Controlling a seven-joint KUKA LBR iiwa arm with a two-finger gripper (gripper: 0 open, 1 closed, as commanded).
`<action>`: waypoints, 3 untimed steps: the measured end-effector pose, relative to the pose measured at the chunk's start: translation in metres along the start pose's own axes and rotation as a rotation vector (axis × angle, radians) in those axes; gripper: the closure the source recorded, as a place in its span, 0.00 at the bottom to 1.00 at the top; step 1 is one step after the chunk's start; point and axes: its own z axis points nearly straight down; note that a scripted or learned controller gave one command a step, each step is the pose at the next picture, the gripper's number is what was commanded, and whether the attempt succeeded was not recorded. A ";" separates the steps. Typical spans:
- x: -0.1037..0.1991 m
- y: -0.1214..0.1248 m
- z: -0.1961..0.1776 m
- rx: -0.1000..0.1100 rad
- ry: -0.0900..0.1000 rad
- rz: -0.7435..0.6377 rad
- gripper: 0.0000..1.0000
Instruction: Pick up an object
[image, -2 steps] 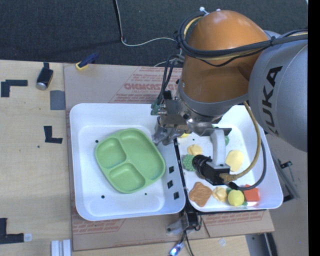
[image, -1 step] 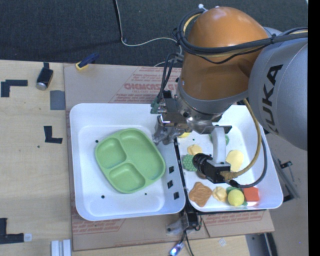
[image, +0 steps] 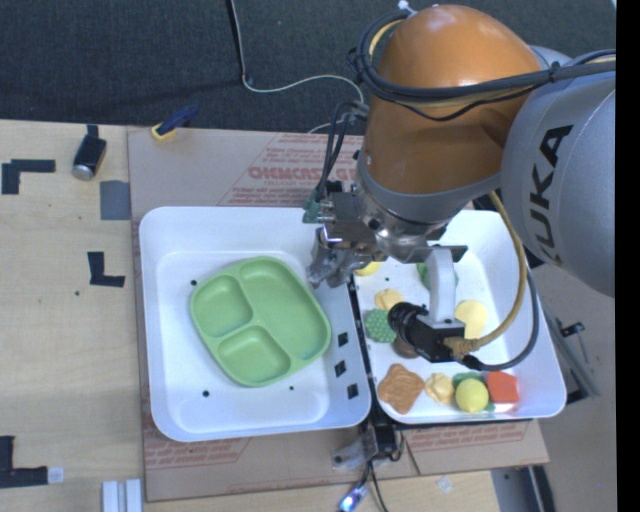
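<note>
Overhead, hand (image: 328, 262) at the bins' shared wall (image: 352, 345), grip unreadable; green tray (image: 260, 320), long axis upper-left to lower-right.

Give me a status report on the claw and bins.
Claw low over the divide between bins, grip unclear. Green tray in left bin. Small toys in right bin, arm overhanging.

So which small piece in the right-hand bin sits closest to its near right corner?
The red-orange block, right beside the yellow-green ball; the rest lie further left or back.
</note>
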 end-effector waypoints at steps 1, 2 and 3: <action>0.000 0.001 -0.007 0.006 -0.003 -0.001 1.00; -0.046 -0.002 0.094 -0.001 0.003 0.009 1.00; -0.076 -0.001 -0.041 -0.026 0.007 0.004 1.00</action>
